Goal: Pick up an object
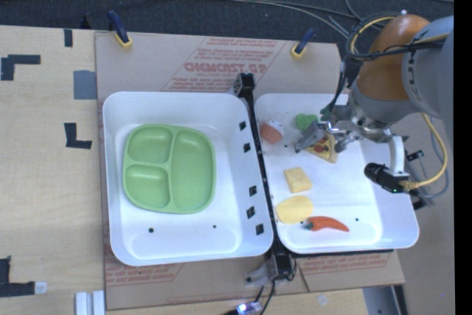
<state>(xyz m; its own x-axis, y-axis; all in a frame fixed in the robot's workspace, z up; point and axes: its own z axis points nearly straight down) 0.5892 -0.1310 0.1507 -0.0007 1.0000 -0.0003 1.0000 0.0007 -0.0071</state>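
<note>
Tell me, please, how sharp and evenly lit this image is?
Camera view: lighting is soft and even, with faint shadows under the green plate and food; the white bins look bright but not blown out; the tool is slightly blurred, small items soft.

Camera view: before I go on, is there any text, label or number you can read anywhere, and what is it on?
Red print on the cardboard behind the bins: several lines, upside down and too blurred to read; the large line may be a brand name, but I cannot make it out.
Left bin, right bin, green tray: no text that I can see.
</note>
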